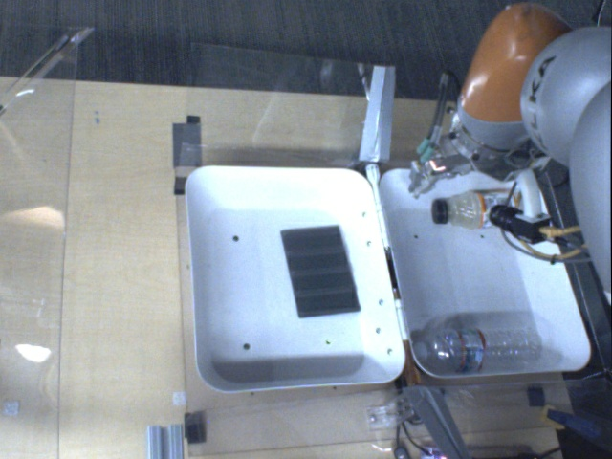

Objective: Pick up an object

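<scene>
A: Wooden surface (pixel 105 285), two white bins. Near edge of right bin (pixel 497 295): clear bottle (pixel 478 345) on its side.

B: Farther back, small bottle (pixel 466 210) lies lengthwise just right of the claw (pixel 427 172); claw state cannot be told.

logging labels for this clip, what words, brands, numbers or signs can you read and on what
Partial dark letters, perhaps "KU", on the grey arm at the right; cut off and too unclear to quote with confidence.
Label band on the clear bottle lying at the near end of the right bin: too blurred to read.
Small bottle at the far end of that bin: no readable text.
Dark ridged block in the left bin: no text seen.
</scene>
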